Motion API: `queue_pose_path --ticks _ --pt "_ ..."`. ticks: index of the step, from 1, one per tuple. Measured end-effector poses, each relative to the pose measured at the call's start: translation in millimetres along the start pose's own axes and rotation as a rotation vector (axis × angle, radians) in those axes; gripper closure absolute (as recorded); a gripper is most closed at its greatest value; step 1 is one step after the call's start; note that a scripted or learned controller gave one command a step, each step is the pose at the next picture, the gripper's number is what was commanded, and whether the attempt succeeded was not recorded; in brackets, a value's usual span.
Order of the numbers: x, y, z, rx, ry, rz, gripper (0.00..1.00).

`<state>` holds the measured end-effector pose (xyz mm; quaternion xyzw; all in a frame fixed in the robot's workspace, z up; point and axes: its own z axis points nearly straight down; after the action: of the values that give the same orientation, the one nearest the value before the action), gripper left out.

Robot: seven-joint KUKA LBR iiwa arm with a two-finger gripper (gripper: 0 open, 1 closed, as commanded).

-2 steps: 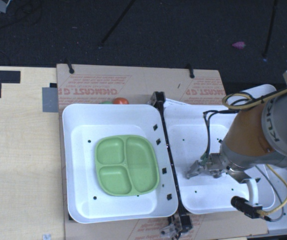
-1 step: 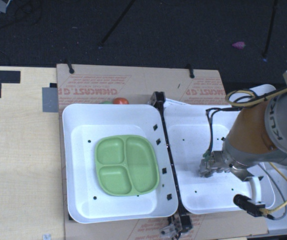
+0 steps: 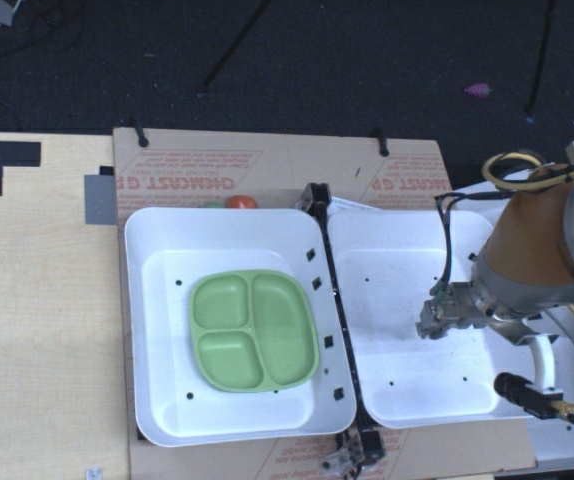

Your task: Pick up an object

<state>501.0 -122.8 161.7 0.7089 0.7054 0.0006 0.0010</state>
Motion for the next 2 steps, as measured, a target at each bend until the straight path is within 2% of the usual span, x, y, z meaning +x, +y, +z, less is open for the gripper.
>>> queue_pose_path --ticks 1,2 --pt "6.8 3.7 -59.1 0.0 0.0 -0.006 1.0" --pt "5.8 3.6 -61.4 0.004 0.001 -0.004 1.0"
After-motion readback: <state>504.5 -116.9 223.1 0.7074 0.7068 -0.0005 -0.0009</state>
